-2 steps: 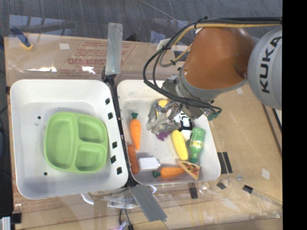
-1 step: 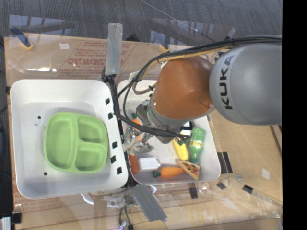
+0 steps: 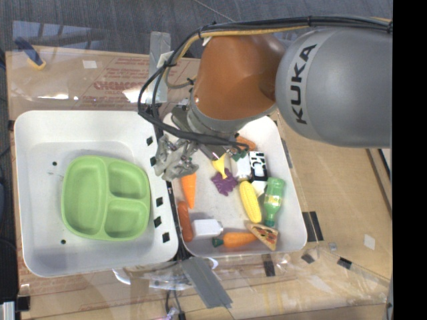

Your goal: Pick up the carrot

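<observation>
Carrot (image 3: 189,187) lies in right bin (image 3: 291,209) by its left wall, tip toward near side, just below gripper (image 3: 175,160). Can't tell gripper state. Corn (image 3: 250,201) & green bottle (image 3: 272,201) to the right; green plate (image 3: 105,197) in left bin (image 3: 33,179).

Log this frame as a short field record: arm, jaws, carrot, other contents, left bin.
arm: reaches in from the right, over the right bin
jaws: gripper low at the right bin's left edge; open or shut cannot be told
carrot: carrot just below the gripper, not seen held
other contents: corn, green bottle, purple piece
left bin: green divided plate
</observation>
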Tool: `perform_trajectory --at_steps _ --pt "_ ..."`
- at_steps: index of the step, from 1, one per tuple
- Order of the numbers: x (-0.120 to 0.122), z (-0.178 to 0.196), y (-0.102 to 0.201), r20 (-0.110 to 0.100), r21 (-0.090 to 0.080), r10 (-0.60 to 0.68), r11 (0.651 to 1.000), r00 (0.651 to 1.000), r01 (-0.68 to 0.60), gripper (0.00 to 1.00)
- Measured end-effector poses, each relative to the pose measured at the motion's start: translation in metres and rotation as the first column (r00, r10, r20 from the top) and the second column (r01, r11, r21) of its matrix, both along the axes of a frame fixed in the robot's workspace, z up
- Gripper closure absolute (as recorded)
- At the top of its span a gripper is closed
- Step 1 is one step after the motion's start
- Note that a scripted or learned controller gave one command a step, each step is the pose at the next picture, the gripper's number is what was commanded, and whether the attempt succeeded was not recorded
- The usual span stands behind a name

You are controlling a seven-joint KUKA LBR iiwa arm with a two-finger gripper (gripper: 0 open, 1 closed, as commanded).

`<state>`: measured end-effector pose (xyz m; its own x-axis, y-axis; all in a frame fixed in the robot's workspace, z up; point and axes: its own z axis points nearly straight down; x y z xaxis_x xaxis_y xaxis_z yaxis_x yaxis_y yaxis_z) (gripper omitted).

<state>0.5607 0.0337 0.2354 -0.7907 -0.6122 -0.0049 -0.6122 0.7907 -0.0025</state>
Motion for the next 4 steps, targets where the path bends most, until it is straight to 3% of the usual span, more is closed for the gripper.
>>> perform_trajectory --at_steps 1,2,4 --pt "0.026 0.004 -0.074 -0.001 -0.002 -0.101 0.995 0.995 0.101 1.00" --pt "0.095 -0.007 -0.083 -0.004 -0.001 -0.048 0.999 0.999 0.048 1.00" --pt "0.097 -0.007 -0.164 0.000 -0.003 0.095 0.995 0.995 -0.095 1.00"
